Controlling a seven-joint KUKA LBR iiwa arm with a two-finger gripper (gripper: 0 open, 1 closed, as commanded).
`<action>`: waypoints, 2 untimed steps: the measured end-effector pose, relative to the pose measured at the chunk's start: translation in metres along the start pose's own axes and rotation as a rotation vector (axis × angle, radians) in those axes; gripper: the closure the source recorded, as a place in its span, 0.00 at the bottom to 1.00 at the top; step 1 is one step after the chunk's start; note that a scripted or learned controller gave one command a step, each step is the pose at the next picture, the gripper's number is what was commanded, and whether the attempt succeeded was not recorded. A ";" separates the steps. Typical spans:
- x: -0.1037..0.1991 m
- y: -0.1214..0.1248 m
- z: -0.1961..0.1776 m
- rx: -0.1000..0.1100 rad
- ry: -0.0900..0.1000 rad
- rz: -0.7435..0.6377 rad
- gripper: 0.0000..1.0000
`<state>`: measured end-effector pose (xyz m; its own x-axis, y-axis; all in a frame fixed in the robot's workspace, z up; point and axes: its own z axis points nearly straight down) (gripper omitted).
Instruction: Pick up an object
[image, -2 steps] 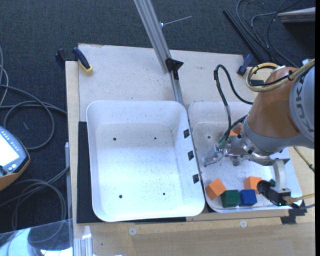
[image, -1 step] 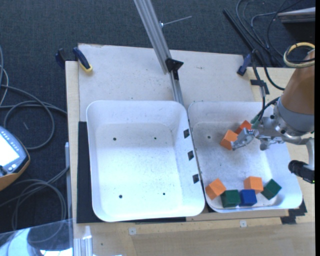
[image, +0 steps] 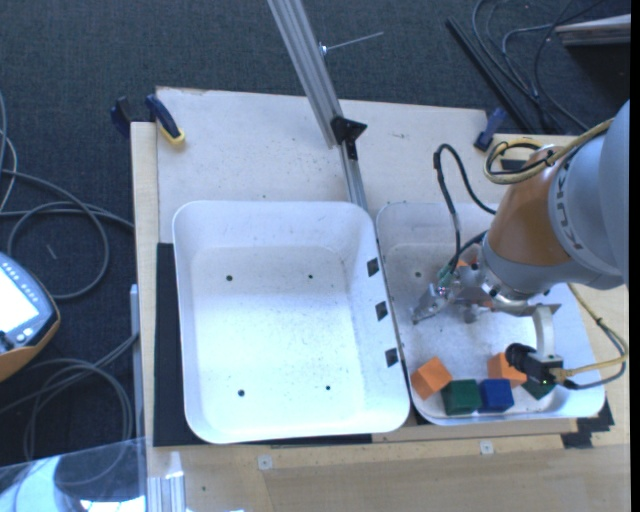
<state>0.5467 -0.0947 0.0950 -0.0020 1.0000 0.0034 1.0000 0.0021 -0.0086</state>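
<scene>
My gripper (image: 436, 299) hangs low over the middle of the right bin (image: 400, 232), with the grey arm and its orange band reaching in from the right. Nothing shows in its grasp. Along the bin's near edge lie an orange block (image: 432, 377), a green block (image: 461, 397) and a blue block (image: 497, 395). A second orange block (image: 503, 369) sits just behind the blue one, partly hidden. The blocks lie below and to the right of the gripper, apart from it.
The larger left bin (image: 190, 230) stands beside the right one, their rims touching. A slanted metal rail (image: 315, 75) runs from the top down to the gap between the bins. Clamps sit at the bench's far corners, and cables lie on the floor around it.
</scene>
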 end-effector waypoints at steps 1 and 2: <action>-0.018 0.048 -0.031 -0.015 -0.006 0.000 0.00; -0.017 0.046 -0.041 -0.012 -0.004 -0.001 1.00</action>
<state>0.5934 -0.1119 0.1351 -0.0032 1.0000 -0.0009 1.0000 0.0032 0.0036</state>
